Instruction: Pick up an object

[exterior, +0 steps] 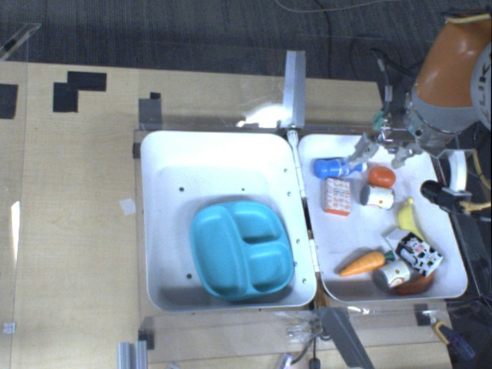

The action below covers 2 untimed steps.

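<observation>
My pincer hangs open over the right bin, no object taken yet.

On the bench, the left bin (pixel 154 206) carries a blue divided tray (pixel 242 246). In the right bin (pixel 453 287) my choices crowd together: a blue bottle (pixel 332 167), a red-and-white carton (pixel 337 197), an orange-red ball (pixel 381 177), a small white cup (pixel 377 197), a banana (pixel 406 215), a toy carrot (pixel 363 264) and a black-and-white box (pixel 419 254). My pincer (pixel 382 151) has its fingers spread above the bottle and ball, holding nothing. I judge the risk is crowding: a finger could land on a neighbour and knock the round ball away. The carton's print is too small to read.
</observation>
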{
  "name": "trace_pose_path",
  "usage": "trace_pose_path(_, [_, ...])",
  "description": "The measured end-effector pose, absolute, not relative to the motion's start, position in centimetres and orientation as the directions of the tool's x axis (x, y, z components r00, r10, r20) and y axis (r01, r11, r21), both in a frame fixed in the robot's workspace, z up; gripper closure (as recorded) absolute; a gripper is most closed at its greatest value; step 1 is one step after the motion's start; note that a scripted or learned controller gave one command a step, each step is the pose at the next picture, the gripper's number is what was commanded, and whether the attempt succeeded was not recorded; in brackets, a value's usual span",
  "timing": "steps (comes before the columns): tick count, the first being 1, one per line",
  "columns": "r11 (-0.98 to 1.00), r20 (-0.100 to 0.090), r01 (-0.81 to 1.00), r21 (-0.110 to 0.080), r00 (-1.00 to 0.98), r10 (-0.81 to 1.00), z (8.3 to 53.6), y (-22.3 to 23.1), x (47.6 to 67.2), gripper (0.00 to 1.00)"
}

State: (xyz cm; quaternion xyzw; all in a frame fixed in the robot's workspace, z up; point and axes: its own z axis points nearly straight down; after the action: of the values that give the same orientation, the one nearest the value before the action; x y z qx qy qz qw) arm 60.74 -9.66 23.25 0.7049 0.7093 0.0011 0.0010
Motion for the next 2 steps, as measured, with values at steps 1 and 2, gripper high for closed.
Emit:
trace_pose_path(1, [-0.037,0.0,0.999,0.003,0.037,0.999,10.0,-8.4,61.6,0.0])
trace_pose_path(2, [-0.037,0.001,0.999,0.009,0.037,0.999,11.2,-8.3,61.8,1.0])
